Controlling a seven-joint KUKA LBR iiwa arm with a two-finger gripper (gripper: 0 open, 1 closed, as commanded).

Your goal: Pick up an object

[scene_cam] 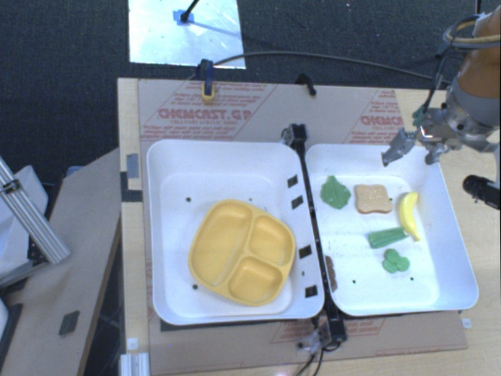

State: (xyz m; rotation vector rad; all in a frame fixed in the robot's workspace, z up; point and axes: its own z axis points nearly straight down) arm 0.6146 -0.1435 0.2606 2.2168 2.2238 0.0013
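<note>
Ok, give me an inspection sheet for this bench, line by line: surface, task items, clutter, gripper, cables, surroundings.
Surface: two shallow white bins side by side, left bin and right bin, on a board printed with red lettering.
Job's things: in the right bin, a green leafy piece, toast slice, banana, green stick and small green clump, all lying apart.
Clutter: yellow divided tray in the left bin.
Gripper: the gripper is open over the right bin's far edge, holding nothing.
Cables: dark cable across the board's far edge.
Surroundings: dark floor, a shiny plate.
</note>
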